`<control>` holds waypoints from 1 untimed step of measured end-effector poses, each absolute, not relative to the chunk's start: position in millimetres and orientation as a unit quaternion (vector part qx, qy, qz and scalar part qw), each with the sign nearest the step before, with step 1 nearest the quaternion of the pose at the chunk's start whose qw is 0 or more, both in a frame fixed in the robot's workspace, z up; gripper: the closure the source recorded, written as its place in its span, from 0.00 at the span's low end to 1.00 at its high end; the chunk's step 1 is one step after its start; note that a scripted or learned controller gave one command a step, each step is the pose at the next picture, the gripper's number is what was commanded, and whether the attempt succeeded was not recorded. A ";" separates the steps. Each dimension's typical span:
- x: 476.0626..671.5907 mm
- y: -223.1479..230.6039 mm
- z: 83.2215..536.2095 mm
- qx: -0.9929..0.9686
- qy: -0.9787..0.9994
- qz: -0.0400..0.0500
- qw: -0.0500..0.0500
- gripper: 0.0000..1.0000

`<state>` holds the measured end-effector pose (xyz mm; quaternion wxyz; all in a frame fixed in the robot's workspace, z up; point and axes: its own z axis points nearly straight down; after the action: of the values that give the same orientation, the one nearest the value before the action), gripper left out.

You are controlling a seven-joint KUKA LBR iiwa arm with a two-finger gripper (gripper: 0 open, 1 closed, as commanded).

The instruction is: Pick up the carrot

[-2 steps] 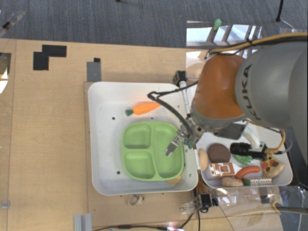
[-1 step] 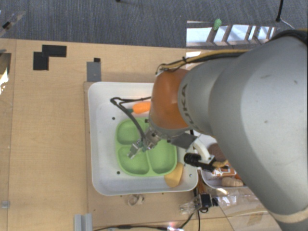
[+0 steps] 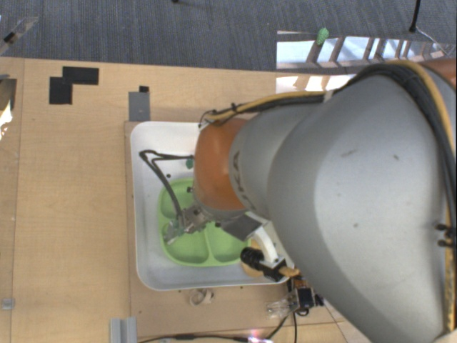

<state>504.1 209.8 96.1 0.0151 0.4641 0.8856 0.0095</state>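
Arm [image 3: 343, 191] reaches leftward, wrist low over green tray [image 3: 193, 249].

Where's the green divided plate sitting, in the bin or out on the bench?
In the bin. The green plate lies flat on the floor of the white bin, inside its rim, under the gripper.

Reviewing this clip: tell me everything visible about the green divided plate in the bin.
The green plate is light green, looks like smooth plastic, and has raised ridges splitting it into compartments. It lies flat on the floor of the white bin, toward the bin's near side. The arm covers its right and upper parts, so its full outline cannot be told. The gripper sits over its left portion; contact is unclear.
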 end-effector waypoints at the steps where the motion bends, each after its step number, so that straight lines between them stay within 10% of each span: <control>1: 576.9 227.4 93.9 0.581 0.814 0.002 0.000 0.00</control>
<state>576.9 227.4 93.9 0.0004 0.5812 0.8138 0.0018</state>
